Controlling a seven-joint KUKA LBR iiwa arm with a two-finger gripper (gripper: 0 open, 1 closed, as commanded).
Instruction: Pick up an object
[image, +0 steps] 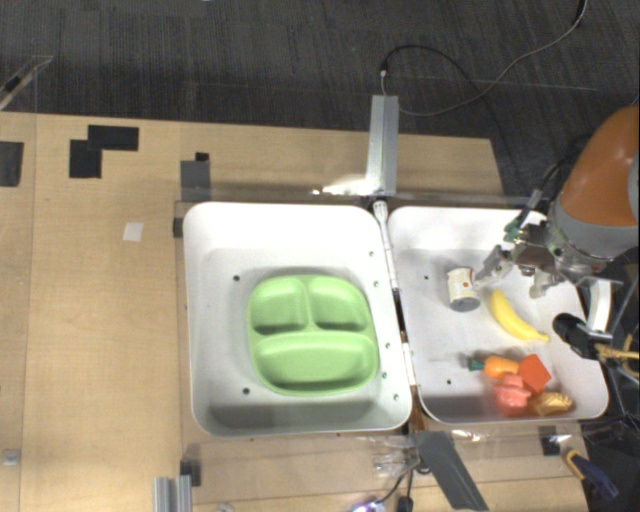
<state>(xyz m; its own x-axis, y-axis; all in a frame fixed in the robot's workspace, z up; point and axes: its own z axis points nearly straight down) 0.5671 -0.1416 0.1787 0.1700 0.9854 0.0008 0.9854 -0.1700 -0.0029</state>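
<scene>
1. Two white bins sit side by side on the bench (90, 330). The left bin (215, 300) holds a green divided tray (312, 332) at centre frame. The right bin (430, 240) holds all the loose objects.
2. In the right bin, a small white cylinder (461, 288) lies toward its middle left, a banana (515, 318) lies just to the right of it, and a cluster sits at the lower right: a carrot-like orange piece (497, 365), a red block (534, 372), a pink item (511, 396) and a golden-brown item (552, 403), close together or touching.
3. The arm (605, 190) comes in from the right edge of the frame, and its pincer (520, 262) hangs over the upper right part of the right bin, above and just beside the banana's upper end.
4. Whether the pincer's tips are apart or together I cannot tell; the wrist hardware hides them at this slant. Nothing is visibly held.
5. As I judge it, this is the approach step: no object is lifted yet, and the banana and the cylinder are the nearest candidates.
6. The next move calls for centring over one object, descending to the bin floor, then closing across its narrow width. The banana's curve may let it slip.
</scene>
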